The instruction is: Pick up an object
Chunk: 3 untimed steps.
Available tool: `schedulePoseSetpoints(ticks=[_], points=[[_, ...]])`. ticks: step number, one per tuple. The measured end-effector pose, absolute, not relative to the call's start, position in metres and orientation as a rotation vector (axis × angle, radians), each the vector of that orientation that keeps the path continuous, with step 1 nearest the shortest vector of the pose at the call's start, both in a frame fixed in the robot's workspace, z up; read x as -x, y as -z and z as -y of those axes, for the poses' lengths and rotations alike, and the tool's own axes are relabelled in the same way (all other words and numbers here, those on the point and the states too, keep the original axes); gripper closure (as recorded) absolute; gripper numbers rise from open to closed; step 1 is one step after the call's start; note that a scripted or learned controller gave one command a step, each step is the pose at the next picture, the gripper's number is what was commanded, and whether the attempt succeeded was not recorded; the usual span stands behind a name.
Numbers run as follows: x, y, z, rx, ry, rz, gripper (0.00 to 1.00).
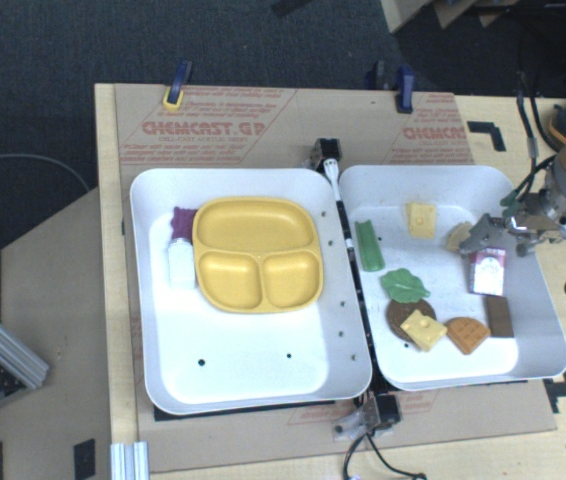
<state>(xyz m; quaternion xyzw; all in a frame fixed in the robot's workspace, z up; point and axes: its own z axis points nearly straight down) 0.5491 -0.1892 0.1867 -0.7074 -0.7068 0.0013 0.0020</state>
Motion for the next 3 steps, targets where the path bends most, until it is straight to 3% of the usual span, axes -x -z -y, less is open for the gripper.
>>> schedulePoseSetpoints(ticks=[1, 3], points=[[-0.551, -0.189, 0.189, 2.222, 0.0, 2.222, 0.0], [-0.562, -0.094, 0.192, 2.23, -0.002, 2.227, 0.0]])
